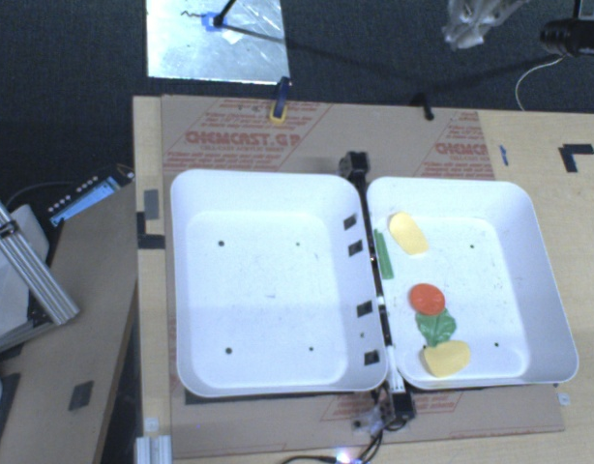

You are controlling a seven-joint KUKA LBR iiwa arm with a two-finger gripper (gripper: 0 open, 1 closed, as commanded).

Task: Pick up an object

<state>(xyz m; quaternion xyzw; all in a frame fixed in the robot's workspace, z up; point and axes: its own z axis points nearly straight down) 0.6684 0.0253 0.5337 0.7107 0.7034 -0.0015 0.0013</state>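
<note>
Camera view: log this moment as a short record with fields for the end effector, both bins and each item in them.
end effector: high at the top right of the view, above the dark floor beyond the bench, away from both bins
left bin: white, shallow
right bin: white, shallow, holds all five items
pale yellow piece: upper left of right bin
green stick: along the right bin's left wall
red round piece: centre left
green leafy piece: just below the red one, touching it
yellow piece: near the bottom edge

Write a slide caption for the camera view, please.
Gripper raised beyond the right bin, which holds five small objects.
</note>
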